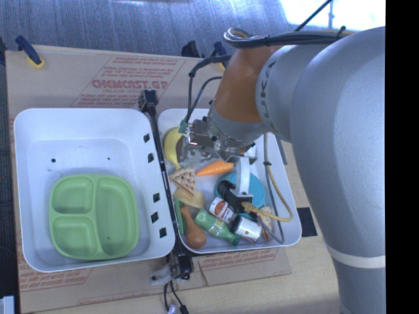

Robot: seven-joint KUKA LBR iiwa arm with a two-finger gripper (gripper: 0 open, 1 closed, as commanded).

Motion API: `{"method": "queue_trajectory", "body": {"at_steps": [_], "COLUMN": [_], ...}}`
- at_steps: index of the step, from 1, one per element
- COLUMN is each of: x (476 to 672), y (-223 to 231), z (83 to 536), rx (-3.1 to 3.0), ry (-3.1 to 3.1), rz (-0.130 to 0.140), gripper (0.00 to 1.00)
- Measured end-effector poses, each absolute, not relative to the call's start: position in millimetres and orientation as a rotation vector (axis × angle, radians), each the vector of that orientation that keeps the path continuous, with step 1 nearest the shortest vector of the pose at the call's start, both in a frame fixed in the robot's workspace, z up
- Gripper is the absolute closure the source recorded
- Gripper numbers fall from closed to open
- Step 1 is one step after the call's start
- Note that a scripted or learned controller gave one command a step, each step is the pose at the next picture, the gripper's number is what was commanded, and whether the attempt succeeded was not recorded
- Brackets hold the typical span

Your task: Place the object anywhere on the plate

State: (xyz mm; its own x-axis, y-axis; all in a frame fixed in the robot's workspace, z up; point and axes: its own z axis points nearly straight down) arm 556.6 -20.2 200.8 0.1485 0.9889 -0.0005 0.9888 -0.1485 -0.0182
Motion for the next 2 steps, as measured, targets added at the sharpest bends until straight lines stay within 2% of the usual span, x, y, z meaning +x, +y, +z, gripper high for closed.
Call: {"method": "queue_trajectory", "body": {"at_steps": [1, 2], "x": [557.2, 521.1], "y": [-20, 40], "z": [210, 189], "rx": [-2.358, -2.395], "ry": [-2.049, -2.019], "rz": [0.026, 0.018], "gripper": [1.00, 1.00]}}
